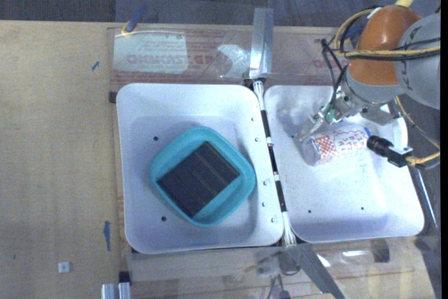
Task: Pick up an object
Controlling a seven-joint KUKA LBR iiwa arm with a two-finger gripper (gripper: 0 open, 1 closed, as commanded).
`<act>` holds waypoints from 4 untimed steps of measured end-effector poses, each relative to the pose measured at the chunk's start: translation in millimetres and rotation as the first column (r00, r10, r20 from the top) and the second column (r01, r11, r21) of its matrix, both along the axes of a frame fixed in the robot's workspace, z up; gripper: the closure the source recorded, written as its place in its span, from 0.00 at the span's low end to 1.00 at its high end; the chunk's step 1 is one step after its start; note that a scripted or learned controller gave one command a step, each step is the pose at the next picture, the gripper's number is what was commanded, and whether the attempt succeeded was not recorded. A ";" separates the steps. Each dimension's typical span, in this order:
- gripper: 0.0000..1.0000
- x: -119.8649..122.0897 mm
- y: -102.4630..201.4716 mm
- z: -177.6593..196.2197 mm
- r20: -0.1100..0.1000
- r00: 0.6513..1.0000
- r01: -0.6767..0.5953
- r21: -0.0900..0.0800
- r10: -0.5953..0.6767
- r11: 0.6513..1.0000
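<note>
Approach to grasp. The hand hangs over the right bin; whether it is wide or narrow cannot be told. The red-and-white patterned can lies on its side just beside the hand, apparently ungrasped. A sound grasp would centre the hand across the can's width before closing.

The smooth grey metal KUKA arm wears 1 glossy, rounded orange band above its wrist. Thin yellow and black cables loop around that band. The small 2-finger gripper is silvery metal.
</note>
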State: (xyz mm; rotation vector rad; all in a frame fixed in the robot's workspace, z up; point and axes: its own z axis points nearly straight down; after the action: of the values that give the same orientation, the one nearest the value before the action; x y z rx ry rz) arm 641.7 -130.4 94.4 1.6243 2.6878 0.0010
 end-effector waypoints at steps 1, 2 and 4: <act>0.00 -23.2 -48.1 3.4 0.000 0.994 0.106 0.000 -0.106 0.994; 0.00 -89.2 -11.7 -6.6 0.005 1.000 -0.005 0.000 0.005 1.000; 1.00 -42.3 37.5 203.8 0.003 0.994 0.112 -0.001 -0.112 0.994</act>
State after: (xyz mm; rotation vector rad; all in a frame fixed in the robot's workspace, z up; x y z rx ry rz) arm 599.3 -92.9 298.2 1.7711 2.5893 0.0015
